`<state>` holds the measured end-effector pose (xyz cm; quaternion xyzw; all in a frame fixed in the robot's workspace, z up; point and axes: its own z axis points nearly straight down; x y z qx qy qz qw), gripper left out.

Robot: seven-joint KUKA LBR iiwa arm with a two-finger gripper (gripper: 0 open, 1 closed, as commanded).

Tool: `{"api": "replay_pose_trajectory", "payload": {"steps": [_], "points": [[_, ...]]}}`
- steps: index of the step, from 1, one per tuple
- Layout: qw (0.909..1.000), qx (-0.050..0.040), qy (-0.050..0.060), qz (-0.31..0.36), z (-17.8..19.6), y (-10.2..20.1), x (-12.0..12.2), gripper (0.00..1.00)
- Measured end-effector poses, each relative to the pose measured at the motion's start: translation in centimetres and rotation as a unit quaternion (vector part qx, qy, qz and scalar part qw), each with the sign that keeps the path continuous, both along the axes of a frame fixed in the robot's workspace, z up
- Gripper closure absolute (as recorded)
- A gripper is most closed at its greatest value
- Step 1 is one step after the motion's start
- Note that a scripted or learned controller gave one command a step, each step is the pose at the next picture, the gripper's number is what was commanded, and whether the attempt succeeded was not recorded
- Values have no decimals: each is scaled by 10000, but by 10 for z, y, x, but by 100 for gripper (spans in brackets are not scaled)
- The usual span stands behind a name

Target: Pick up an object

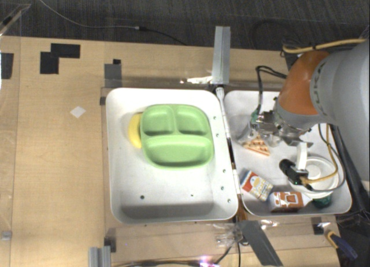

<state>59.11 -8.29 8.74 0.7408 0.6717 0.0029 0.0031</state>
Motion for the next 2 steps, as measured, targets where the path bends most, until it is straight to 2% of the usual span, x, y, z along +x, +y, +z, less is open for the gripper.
{"api": "replay_pose_trajectory", "payload": {"steps": [1,2], "points": [[10000,-6,1,-1,10,-1,1,100],[9998,5,48,-213,96,65,23,100]]}}
